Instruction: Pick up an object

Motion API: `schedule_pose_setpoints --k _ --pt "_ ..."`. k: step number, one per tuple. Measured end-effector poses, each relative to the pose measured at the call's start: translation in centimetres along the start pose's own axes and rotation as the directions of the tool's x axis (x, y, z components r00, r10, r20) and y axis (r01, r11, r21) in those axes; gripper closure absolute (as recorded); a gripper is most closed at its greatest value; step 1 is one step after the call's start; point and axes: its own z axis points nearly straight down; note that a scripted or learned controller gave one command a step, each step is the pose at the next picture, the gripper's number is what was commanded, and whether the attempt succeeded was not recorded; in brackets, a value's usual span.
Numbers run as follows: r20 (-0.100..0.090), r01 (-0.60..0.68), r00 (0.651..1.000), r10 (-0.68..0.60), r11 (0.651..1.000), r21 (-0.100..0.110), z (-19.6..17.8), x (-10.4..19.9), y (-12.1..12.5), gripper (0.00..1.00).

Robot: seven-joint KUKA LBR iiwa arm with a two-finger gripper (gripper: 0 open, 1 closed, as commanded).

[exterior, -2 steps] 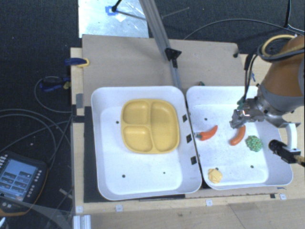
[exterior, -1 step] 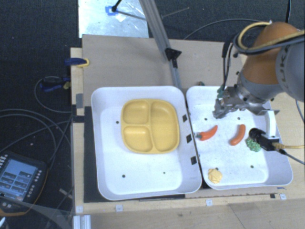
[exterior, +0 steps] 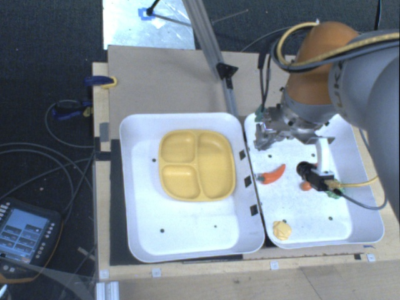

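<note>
Claw (exterior: 267, 136): above the far left part of the right bin (exterior: 359, 233); fingers empty; open or closed cannot be told.
Orange chili pepper (exterior: 272, 174): on the right bin's floor, near the claw.
Left bin (exterior: 134, 186): holds a yellow divided plate (exterior: 195, 165).

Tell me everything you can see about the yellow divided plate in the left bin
The yellow plate is a rounded square tray, apparently matte plastic, with raised ridges splitting it into three compartments: two smaller ones on its left side and one long one on its right. It lies flat and upright, slightly rotated, in the upper middle of the left bin, resting on the bin floor. Nothing sits in it or touches it, and the gripper is apart, over the right bin.
</note>
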Motion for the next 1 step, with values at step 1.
schedule_pose_setpoints --k 1 --pt "0.0 -0.001 1.0 0.001 1.0 0.0 0.35 4.58 1.51 1.0"
